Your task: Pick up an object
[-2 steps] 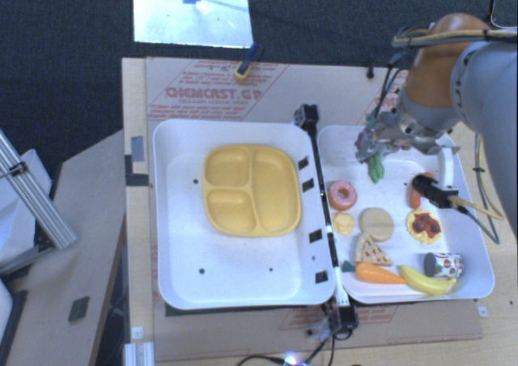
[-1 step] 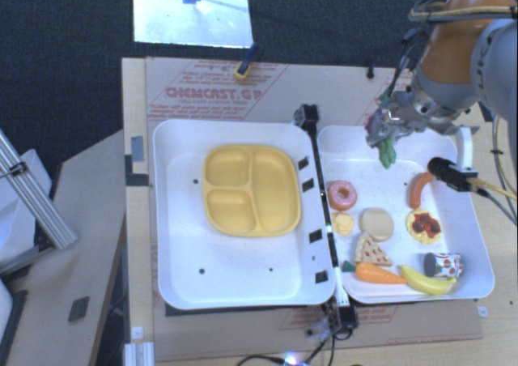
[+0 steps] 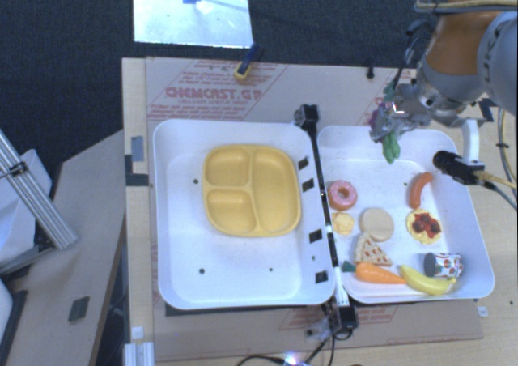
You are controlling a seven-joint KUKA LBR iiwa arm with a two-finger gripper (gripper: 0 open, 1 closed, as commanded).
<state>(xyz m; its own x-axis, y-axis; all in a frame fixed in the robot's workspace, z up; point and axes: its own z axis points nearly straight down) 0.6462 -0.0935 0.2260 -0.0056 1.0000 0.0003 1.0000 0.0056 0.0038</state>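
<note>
End effector apparently grips a green object, raised above right bin.

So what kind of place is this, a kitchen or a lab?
Likely a robot lab bench: a grey arm over two white bins, toy food such as a donut, and a yellow divided plate.

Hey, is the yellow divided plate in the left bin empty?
Empty: the yellow plate shows three bare compartments; the toy food lies in the right bin.

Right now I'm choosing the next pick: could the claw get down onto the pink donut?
Probably yes. The pink donut lies flat with bare bin floor around it, apart from the round cracker, and the claw hangs above the same bin with nothing between.
</note>
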